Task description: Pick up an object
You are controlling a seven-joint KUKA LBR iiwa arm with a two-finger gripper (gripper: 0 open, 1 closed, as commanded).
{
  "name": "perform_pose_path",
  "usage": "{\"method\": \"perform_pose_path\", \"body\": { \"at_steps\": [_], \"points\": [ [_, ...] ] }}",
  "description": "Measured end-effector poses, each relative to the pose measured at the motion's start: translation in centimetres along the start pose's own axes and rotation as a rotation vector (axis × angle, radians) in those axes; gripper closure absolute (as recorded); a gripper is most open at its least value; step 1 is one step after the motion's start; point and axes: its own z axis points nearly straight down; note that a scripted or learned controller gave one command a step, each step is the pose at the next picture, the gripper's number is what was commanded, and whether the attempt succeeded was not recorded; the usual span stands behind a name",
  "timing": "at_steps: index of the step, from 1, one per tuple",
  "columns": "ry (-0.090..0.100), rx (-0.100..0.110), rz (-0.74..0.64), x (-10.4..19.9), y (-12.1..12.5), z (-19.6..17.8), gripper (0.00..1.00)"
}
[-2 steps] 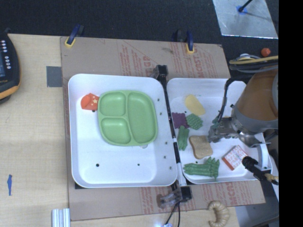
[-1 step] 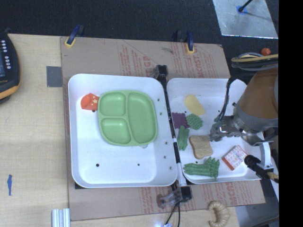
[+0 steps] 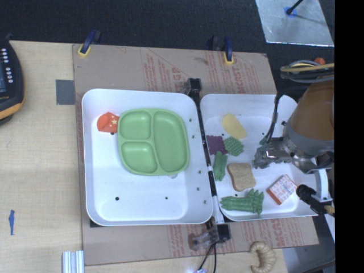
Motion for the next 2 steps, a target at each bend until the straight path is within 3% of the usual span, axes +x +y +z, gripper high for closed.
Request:
{"method": "perform_pose_path", "body": {
  "at_steps": [1, 2],
  "points": [
    [0.008, -0.008, 0.002, 5.61, 6.59, -6.11, 1.0],
    [0.007, 0.002, 0.009, 5.19, 6.17, -5.73, 0.0]
  ]
}}
